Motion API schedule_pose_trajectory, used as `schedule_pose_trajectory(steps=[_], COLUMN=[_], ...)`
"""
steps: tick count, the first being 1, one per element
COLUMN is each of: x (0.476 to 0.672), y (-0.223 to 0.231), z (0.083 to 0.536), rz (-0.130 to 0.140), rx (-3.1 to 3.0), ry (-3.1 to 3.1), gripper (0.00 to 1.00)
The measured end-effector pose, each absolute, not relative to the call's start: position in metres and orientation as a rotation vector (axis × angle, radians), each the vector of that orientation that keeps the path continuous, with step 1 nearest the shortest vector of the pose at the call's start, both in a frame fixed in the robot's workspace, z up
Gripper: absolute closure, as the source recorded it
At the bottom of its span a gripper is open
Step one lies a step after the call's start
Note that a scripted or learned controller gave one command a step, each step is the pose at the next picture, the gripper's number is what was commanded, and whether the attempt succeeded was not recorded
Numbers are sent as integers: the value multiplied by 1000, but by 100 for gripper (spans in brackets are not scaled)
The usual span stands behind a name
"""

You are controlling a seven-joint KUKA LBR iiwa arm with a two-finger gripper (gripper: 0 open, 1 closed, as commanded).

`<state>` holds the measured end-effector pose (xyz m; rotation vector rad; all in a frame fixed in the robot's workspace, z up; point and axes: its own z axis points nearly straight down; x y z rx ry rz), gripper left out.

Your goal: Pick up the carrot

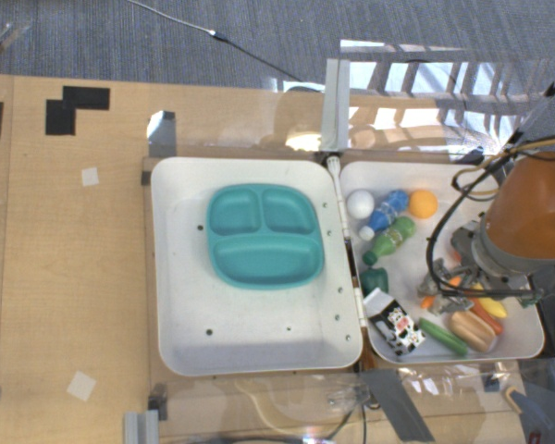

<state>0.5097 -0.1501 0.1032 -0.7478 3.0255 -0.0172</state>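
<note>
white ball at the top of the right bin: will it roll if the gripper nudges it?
Probably. The small white ball looks round and smooth, so a nudge would likely send it rolling. It sits by the bin's dividing wall and a blue toy bottle, which may stop it quickly. It is probably light.

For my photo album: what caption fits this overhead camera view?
Robot arm reaching over the right bin of toy food; teal divided plate in the left bin.

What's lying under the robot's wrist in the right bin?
Orange bits, perhaps the carrot, a yellow piece and a hot dog peek out; the arm covers the rest.
</note>
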Motion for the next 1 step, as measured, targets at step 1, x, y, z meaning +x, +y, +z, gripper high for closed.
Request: schedule_pose_trajectory(steps=[1], x=[508], y=[-125], z=[91], rz=[-18], rx=[-950], ry=[2979], gripper=[100])
